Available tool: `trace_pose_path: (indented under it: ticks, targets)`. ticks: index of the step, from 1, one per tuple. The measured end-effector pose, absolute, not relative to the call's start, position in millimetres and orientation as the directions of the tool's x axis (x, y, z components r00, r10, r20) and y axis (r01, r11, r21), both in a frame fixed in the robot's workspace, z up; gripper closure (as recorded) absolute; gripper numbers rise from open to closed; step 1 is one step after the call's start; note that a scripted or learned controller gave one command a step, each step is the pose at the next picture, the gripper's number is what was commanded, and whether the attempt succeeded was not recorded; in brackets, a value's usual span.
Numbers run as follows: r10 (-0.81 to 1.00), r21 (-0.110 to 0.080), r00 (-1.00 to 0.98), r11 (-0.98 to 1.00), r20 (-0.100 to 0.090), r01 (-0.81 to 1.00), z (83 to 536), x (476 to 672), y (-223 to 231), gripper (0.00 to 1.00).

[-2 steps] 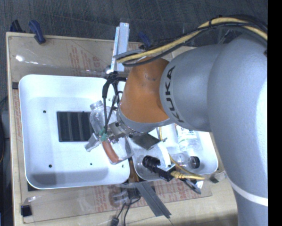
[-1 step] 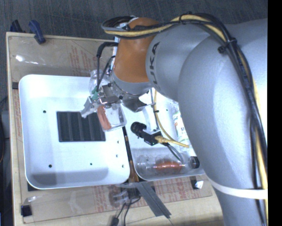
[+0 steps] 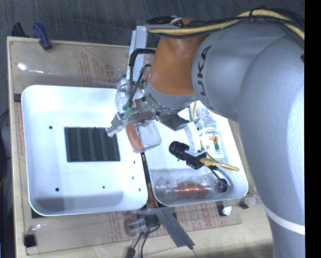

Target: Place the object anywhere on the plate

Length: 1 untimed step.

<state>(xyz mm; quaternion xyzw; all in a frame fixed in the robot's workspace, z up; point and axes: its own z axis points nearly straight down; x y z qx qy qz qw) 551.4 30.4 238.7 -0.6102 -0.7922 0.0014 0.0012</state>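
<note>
Now hand [image 3: 127, 128] just beside dark plate [image 3: 92, 144]

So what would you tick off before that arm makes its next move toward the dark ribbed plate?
1. Dark ribbed rectangular plate lies flat in the left white bin, with nothing on it: ok.
2. Gripper above the plate: not ok; it hangs over the bin's right edge, beside the plate.
3. Small orange and clear object under the gripper, securely held: cannot tell.
4. Object resting on the plate: not ok, not yet done.
5. Clear plastic bottle and labelled packet out of the way: ok; both lie in the right white bin.
</note>
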Motion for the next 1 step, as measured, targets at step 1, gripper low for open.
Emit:
trace_pose_path:
  ticks: [1]
  targets:
    - [0.967, -0.004, -0.255, 0.255, 0.0, 0.967, 238.6, 551.4, 30.4, 0.0]
